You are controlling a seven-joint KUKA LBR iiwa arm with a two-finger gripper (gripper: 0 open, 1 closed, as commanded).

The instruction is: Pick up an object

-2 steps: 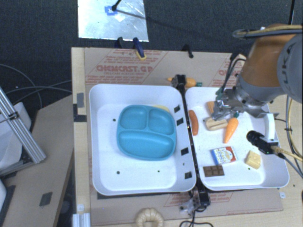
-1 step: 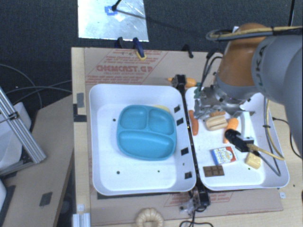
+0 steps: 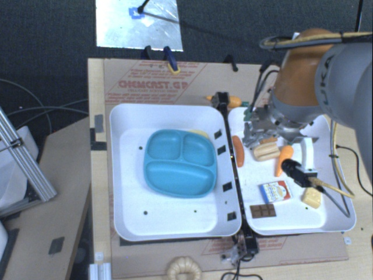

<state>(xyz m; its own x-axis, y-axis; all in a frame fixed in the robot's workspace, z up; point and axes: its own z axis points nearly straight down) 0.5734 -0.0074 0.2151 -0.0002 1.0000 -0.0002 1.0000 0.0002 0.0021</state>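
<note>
Claw point(image 3: 260, 134) low in right bin point(image 3: 338, 214), touching bread roll point(image 3: 266, 150); grip state unclear.

Hand point(image 3: 256, 134) above bread roll point(image 3: 266, 151)

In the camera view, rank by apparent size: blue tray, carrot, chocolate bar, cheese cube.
1. blue tray, by far largest
2. carrot and chocolate bar, which look too alike to rank
3. cheese cube, smallest
</note>
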